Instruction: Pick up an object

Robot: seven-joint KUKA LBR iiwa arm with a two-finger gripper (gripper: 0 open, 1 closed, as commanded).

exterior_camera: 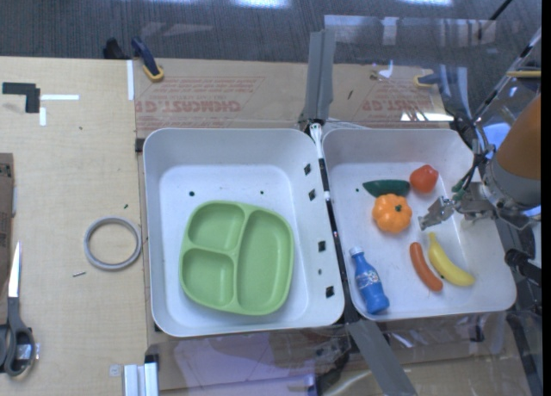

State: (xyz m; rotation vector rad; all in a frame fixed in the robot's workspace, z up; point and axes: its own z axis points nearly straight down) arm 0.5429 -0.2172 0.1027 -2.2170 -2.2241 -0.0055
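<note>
End effector (437, 213) above banana (450, 263) — finger state unclear.

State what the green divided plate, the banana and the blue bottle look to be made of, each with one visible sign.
Green divided plate: probably moulded plastic, matte, one even colour with soft rounded ridges.
Banana: likely toy plastic or rubber, uniform yellow with a smooth surface.
Blue bottle: appears to be plastic with a slight sheen, a white cap and a printed label; the material cannot be confirmed.
</note>
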